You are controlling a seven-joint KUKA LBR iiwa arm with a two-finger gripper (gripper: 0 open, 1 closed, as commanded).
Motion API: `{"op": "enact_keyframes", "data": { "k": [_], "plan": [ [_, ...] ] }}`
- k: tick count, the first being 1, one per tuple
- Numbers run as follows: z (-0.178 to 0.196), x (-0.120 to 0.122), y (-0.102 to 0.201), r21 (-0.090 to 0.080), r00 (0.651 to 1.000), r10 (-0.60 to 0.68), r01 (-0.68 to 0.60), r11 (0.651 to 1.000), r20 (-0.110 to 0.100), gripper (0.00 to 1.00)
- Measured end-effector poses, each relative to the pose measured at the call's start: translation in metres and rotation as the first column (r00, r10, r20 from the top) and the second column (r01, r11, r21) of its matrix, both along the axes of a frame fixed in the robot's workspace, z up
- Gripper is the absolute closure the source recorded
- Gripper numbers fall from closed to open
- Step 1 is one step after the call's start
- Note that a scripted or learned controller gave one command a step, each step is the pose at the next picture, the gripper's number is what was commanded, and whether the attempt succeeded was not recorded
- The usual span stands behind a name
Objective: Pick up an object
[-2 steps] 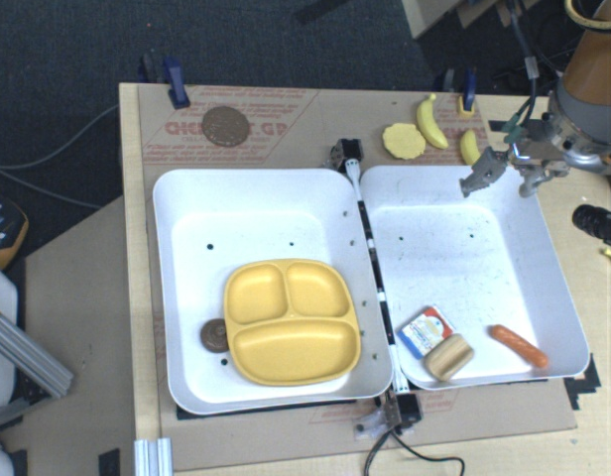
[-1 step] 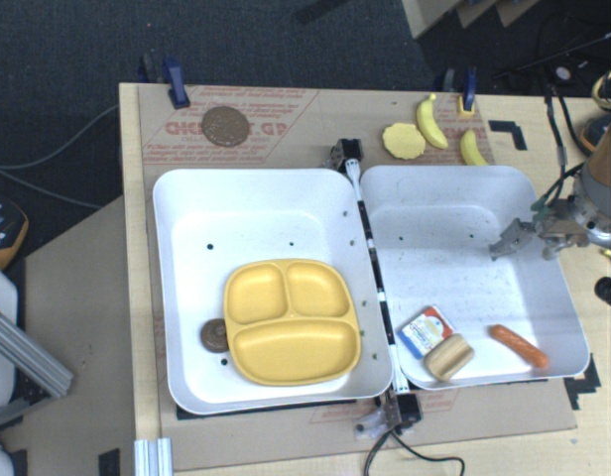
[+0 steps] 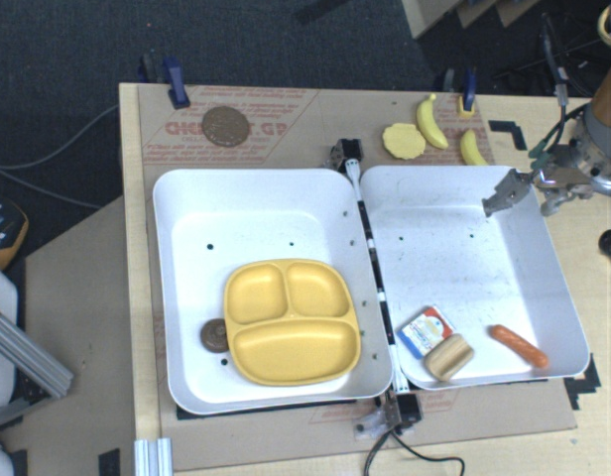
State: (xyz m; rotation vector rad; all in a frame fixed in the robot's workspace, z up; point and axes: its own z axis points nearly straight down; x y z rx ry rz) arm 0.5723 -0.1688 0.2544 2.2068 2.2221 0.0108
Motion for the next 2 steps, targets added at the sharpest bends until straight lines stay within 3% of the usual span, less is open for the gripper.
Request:
{"op": "enact_keyframes", "data": {
  "k": [1, 2],
  "plan": [
    [-0.119, 0.060, -0.027, 0.001, 1.000, -0.006, 0.006, 1.000, -0.014, 0.00],
    [-0.153, -0.016, -0.055, 0.008, 1.000, -0.011, 0.011, 1.000, -0.019, 0.00]
  ]
}}
